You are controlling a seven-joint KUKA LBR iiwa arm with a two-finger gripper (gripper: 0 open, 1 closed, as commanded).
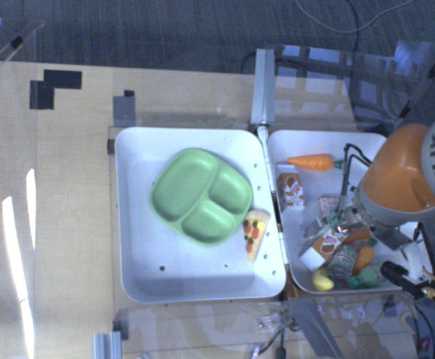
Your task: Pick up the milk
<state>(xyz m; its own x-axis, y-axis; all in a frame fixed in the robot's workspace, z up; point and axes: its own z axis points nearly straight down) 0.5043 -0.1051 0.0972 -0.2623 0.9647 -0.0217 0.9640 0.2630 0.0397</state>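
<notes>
Gripper (335, 224) hardware is seen low in the right bin (419, 286), right of the frame's centre, beneath the orange band (397, 178) of the arm. It is set among the clutter there, and whether it is open or closed cannot be told; nothing can be made out as held.

Just below it, toward the lower edge of the frame, a white-capped bottle (317, 250), a can (342, 261) and a yellow lemon (322, 280) are crowded together, touching or nearly so.

What is taken to be the milk (291, 190), a small white carton with red print, lies to the upper left of the gripper, close against the bin's left wall and apart from the pile. Its long axis is judged to run roughly up and down the frame. A move up and to the left would therefore be called for, with the closing direction set across the carton's shorter width.

Farther up, a carrot (310, 161) lies crosswise near the bin's top wall, clear of the milk.
</notes>
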